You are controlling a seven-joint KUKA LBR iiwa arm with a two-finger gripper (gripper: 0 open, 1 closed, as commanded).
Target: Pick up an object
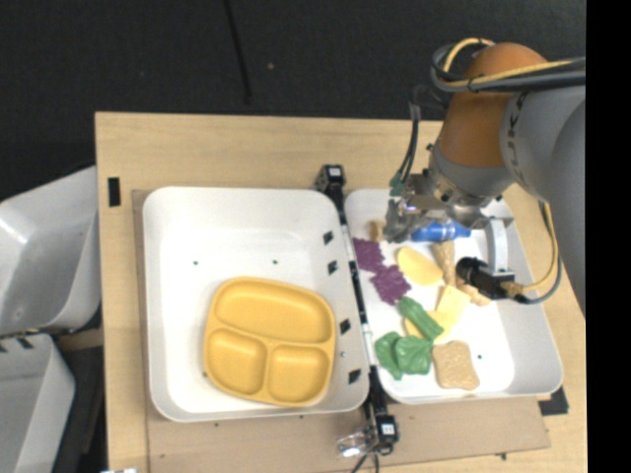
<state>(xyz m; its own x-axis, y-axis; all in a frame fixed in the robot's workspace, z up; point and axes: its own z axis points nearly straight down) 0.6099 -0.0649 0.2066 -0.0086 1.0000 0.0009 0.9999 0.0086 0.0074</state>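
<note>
The end effector [426, 217] is seen lowered over the far end of the right bin [532, 363], with the orange-banded wrist above it; whether it is open or closed cannot be told. The pickable items are clustered in that bin: a blue object [434, 232] lies just beside the end effector, and a yellow piece [419, 265], purple pieces [380, 270], green pieces [404, 351] and a tan cracker-like piece [455, 365] are spread toward the near edge. The nearest candidate is judged to be the blue object, its long axis running left to right. A yellow divided tray [268, 341] is set in the left bin [177, 225] on the tabletop [246, 151].
</note>
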